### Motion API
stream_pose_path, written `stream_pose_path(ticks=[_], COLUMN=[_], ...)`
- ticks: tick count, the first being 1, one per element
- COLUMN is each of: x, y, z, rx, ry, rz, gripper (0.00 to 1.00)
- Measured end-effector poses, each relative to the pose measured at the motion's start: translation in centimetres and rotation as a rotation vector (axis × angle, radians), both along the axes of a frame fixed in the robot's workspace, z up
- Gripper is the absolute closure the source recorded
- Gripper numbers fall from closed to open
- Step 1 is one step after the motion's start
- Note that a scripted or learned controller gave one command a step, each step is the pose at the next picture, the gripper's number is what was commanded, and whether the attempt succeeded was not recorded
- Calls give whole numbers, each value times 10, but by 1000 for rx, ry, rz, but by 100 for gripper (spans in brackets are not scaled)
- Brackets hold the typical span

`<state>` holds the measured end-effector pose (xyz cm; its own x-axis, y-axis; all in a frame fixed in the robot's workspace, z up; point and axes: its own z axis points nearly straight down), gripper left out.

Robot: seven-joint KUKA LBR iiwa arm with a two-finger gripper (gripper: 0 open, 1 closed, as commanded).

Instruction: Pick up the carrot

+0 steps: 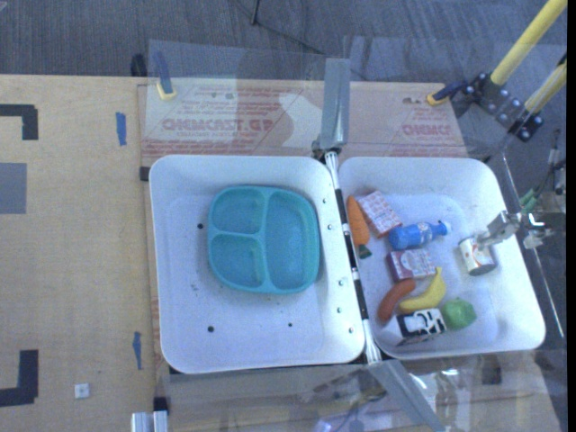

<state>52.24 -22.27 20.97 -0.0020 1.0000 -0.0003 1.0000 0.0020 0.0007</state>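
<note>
Worktop [72,241] of pale wood carries two shallow white bins, and we read them from the near edge outward. Nearest in the right bin [504,187] lie a black-and-white packet [420,324] and a green fruit [459,313]; just beyond them a banana [427,292] and a reddish sausage-like piece [394,299], then a small red carton [411,263] and a blue bottle [418,235]. A small can [475,256] stands toward the right wall, near a metal part at about [513,226] that may be our claw; we cannot tell how it is set.

Our target, the carrot [359,223], lies hard against the left wall of the right bin, orange body pointing away, green end toward us, a red-checked packet [380,211] just beside it. In the left bin [171,187] rests a teal divided plate [265,240].

We judge the reach as not yet begun. To do it well, we come down over the carrot's middle with the claw across its short width, keeping clear of the bin wall and the packet, which leave little room either side.
</note>
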Motion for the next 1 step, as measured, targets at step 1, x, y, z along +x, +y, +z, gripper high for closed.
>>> stream_pose_path(ticks=[1], x=[-28], y=[64], z=[-121], rx=[0], ry=[-6], rz=[-104], gripper=[0])
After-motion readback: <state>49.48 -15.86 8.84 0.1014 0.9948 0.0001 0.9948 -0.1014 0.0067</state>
